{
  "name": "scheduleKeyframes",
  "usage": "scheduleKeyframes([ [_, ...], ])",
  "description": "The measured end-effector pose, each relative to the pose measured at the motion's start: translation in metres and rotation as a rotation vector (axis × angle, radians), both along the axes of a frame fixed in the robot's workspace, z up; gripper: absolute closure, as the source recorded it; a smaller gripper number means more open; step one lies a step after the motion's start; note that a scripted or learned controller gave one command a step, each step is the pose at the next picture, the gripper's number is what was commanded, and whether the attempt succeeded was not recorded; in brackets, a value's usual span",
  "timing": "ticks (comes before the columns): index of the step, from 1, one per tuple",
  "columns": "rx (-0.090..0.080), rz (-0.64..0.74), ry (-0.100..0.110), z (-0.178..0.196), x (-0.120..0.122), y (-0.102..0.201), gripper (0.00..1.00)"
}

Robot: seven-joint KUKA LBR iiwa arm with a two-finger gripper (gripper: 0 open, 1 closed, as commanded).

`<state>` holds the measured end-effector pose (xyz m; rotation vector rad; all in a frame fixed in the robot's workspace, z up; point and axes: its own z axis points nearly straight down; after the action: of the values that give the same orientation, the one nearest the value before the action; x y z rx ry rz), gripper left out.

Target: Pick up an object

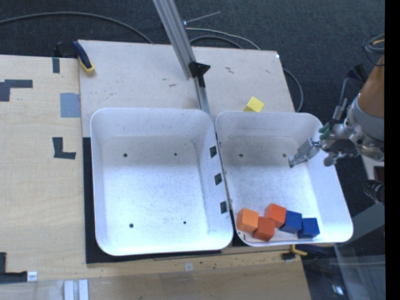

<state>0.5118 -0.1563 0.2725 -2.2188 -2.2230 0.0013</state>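
You see 3 orange and 2 blue cubes clustered well below the gripper; its fingers are spread, nothing between.

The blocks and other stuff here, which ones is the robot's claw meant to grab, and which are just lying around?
For the job:
- gripper, over the right bin
- three orange blocks in that bin's near corner
- two blue blocks beside them

Just lying about:
- yellow block on the bench, behind the bins
- left bin
- yellow-and-blue tool at the bench's far left corner

Even overhead light, slightly soft, perhaps grainy.
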Motion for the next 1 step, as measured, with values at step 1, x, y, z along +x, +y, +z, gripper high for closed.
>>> scheduleKeyframes([
  [1,-0.003,0.001,-0.009,0.1512,0.0096,0.0108,0.0],
])
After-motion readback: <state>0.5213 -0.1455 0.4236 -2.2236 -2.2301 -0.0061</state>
